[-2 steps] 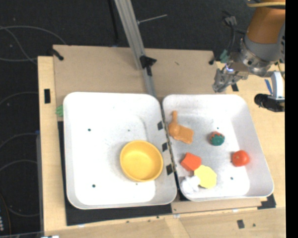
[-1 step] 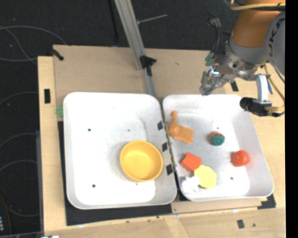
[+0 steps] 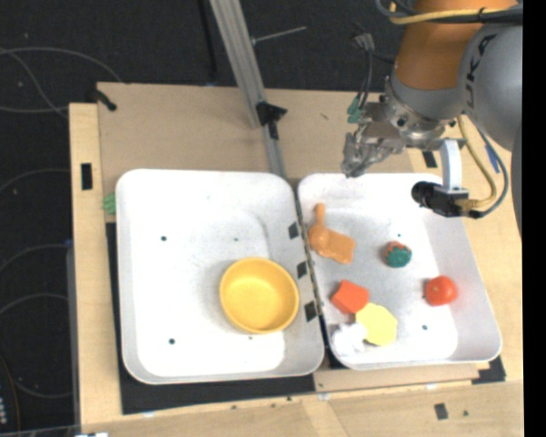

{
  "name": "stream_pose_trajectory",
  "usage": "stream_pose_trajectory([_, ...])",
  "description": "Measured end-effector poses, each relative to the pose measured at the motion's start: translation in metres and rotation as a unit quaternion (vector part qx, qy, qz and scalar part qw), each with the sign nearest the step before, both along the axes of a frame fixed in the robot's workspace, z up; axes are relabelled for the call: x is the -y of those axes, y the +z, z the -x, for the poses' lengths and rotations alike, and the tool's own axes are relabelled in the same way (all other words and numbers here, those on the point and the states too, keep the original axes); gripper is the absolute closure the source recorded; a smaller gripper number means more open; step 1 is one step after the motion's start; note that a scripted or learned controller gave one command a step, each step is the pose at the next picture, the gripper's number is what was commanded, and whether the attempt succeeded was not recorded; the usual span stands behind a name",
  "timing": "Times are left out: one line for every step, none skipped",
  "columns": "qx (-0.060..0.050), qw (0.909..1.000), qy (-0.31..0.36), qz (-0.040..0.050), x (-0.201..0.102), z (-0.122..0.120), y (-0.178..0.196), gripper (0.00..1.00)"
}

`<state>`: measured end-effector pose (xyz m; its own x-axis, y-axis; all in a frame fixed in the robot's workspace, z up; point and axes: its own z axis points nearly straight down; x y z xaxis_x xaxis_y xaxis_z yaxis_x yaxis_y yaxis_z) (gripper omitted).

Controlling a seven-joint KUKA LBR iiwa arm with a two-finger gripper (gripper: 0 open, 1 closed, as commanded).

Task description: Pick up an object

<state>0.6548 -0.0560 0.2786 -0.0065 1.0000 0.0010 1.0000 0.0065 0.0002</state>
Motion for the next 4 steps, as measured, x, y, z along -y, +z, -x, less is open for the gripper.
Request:
stream_pose_trajectory([-0.001, 1.0000, -0.002, 0.0003, -0.048, -0.003, -0.003, 1.00])
stream_pose_trajectory([-0.001, 1.0000, 0.000, -0.0001, -0.096, 0.003, -0.003, 1.00])
stream_pose_trajectory([-0.001, 1.0000, 0.000, 0.0002, -0.137, 0.011, -0.011, 1.00])
stream_pose_trajectory([-0.001, 1.0000, -0.002, 0.0001, -0.135, 0.011, -0.010, 0.00])
